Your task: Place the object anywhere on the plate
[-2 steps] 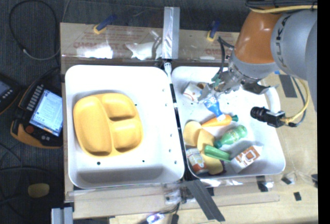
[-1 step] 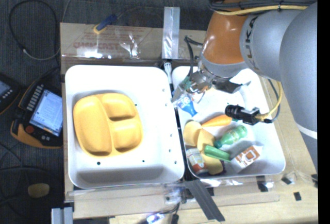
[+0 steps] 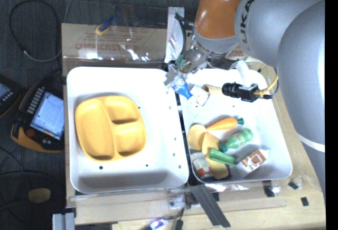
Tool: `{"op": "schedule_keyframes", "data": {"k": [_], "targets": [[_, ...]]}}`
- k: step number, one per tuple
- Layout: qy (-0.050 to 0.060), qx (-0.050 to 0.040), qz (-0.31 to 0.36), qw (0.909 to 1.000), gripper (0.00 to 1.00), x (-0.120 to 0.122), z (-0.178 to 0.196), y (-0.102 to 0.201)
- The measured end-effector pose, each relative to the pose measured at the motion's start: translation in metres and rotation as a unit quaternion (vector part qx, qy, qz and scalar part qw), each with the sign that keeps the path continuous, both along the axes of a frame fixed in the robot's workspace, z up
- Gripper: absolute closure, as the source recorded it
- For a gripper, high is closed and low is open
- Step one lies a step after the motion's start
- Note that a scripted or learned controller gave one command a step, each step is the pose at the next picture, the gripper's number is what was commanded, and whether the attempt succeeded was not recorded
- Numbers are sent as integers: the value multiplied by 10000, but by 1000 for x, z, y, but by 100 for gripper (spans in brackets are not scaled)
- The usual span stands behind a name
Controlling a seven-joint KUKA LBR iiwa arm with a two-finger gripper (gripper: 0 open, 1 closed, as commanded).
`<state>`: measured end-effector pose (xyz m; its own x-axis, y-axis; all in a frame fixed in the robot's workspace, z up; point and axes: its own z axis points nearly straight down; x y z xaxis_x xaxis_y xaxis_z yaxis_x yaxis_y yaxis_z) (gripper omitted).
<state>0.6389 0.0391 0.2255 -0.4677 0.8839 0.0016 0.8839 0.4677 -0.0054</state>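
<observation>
my arm (image 3: 274,28), grey with an orange band above the wrist, reaches in from the right and ends over the wall that divides the two shallow white bins. my gripper (image 3: 177,76) hangs at the far end of that wall, and a small blue-and-white packet (image 3: 184,89) shows right at its tip; whether my fingers are apart, together or clamped on that packet i cannot tell, since the wrist hides them. the packet sits at the far left corner of the right white bin (image 3: 274,118), just beside the dividing wall. in the left white bin (image 3: 153,171) lies the yellow plastic plate with three compartments (image 3: 110,127), well apart from the packet, and nothing rests on it. the near part of the right bin holds a cluster of toy food: an orange carrot with a green top (image 3: 224,123), a green bottle (image 3: 236,139), a yellow curved piece (image 3: 203,140), a green stick-shaped piece (image 3: 222,157), a small red-and-white can (image 3: 200,164) and an orange-and-white carton (image 3: 252,161), several of them touching. a black cylindrical fitting (image 3: 240,90) hangs from my wrist over the far side of that bin.
</observation>
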Motion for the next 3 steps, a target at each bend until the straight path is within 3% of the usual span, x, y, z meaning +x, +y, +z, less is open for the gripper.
{"op": "schedule_keyframes", "data": {"k": [1,2,3], "targets": [[10,-7,-83,10000,100,-11,-21,96],[7,10,1403,9901,100,-48,-95,117],[8,14,1402,9901,0,-48,-95,117]]}}
